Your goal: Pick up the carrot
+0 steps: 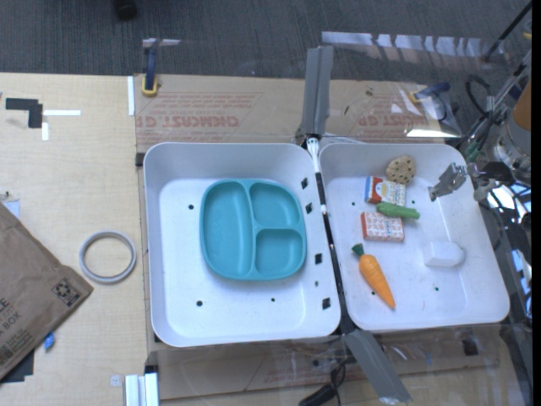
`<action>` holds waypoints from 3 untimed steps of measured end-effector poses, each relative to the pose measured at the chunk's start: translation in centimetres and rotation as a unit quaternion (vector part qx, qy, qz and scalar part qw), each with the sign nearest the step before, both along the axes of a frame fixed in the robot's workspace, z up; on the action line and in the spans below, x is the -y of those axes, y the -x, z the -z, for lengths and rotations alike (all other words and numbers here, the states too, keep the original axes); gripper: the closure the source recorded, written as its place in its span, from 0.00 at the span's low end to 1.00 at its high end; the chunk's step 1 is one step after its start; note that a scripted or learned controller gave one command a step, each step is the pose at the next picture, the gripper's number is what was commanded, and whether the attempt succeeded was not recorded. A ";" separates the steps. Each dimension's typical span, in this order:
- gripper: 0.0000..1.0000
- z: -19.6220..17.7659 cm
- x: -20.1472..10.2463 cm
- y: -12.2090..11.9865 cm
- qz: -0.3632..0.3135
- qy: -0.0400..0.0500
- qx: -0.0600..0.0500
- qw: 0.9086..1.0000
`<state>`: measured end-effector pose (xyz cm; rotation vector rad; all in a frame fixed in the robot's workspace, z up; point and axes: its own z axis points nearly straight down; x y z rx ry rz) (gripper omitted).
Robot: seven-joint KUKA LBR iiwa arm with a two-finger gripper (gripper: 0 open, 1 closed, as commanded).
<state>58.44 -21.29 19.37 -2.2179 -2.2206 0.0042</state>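
Note:
The carrot (376, 279), orange with a small green top, lies flat on the floor of the right bin (473, 307), near its front left. Its green end points to the far left. My gripper (445, 182) hangs over the far right part of the same bin, well to the right of the carrot and farther back. It holds nothing that I can see, and it touches none of the objects.
Behind the carrot lie a small red-orange packet (383, 227), a green pod (397, 211), a printed box (385, 190) and a cookie (400, 170). A white lump (444, 253) sits to the carrot's right. The left bin (169, 303) holds a teal divided plate (254, 228). A tape ring (107, 255) lies on the bench.

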 end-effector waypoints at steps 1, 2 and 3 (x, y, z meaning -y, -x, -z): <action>0.00 5.1 -6.2 -1.1 -0.127 -0.001 0.000 0.992; 0.00 5.2 -9.9 2.7 -0.207 -0.001 0.001 0.978; 0.00 10.4 -10.6 7.8 -0.232 -0.001 0.001 0.973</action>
